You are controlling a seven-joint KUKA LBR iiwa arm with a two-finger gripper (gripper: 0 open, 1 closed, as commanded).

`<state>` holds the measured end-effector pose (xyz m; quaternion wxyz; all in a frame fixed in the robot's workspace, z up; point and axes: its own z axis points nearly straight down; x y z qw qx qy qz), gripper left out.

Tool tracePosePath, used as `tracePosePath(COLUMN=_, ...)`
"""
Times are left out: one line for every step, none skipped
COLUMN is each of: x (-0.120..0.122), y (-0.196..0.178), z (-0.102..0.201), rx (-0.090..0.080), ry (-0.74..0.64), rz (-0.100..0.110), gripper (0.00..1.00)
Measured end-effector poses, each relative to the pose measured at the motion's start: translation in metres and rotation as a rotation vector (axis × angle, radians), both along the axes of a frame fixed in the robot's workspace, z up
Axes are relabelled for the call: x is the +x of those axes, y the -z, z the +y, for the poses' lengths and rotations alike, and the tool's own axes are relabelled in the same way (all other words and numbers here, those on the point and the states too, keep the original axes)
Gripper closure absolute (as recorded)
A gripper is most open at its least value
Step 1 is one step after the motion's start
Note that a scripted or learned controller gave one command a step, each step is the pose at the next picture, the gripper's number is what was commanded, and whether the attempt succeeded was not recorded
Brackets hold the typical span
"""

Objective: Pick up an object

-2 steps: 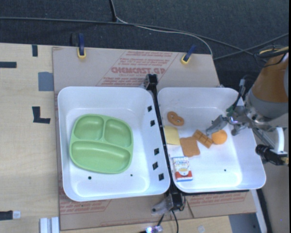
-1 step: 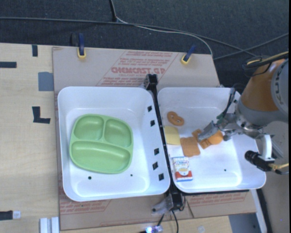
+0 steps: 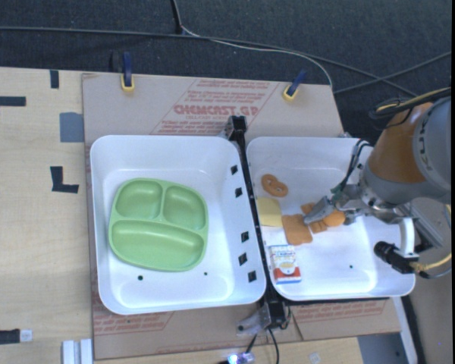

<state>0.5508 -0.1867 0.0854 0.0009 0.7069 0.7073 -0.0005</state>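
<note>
The right bin [image 3: 364, 275] holds several small items. A brown pretzel-like piece [image 3: 274, 185] lies near its back left. A pale yellow slice [image 3: 269, 212] rests against the left wall, with an orange-brown slab [image 3: 296, 230] beside it. A small white and red carton [image 3: 285, 264] lies near the front left. My gripper [image 3: 317, 216] is low over the bin's middle, right at an orange piece [image 3: 332, 220] that it partly hides. I cannot see whether it touches or holds that piece.
The left bin [image 3: 220, 275] bears a green divided plate [image 3: 158, 224]. A black divider with clips [image 3: 246, 218] runs between the bins. The arm's orange band [image 3: 398, 150] and a black cable fitting [image 3: 394, 255] hang over the right bin's right side.
</note>
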Motion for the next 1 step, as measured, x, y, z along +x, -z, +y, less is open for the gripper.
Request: tracePosePath(x=0.0021, y=-0.0134, z=-0.0005, rx=-0.003, ry=-0.001, rz=-0.007, gripper=1.0)
